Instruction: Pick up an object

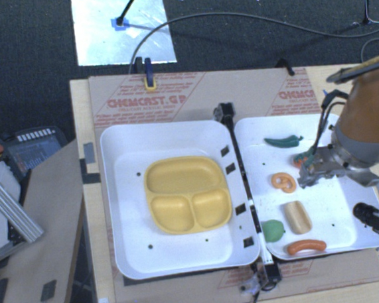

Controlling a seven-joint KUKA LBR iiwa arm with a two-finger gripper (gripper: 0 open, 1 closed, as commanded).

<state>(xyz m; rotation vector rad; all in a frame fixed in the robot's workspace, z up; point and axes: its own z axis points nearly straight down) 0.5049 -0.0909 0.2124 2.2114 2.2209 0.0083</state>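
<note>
Yellow plastic tray with 3 compartments [185,202] sits alone in your left white bin [123,187], out of the arm's way. In the right white bin [341,236] you have loose picks: a green rounded piece [273,229] at the divider, an orange pretzel [284,182], a tan bread roll [296,216], a red sausage [306,247] near the front wall and a green pepper [283,141]. Your claw [309,170] hangs just beside the pretzel; you cannot tell its opening. Open floor lies right of the roll.

One fixed camera looks down at a slant from above the bench [190,87], far enough to take in both bins [123,187] at frame centre, with dark floor [20,57] across the top.
</note>
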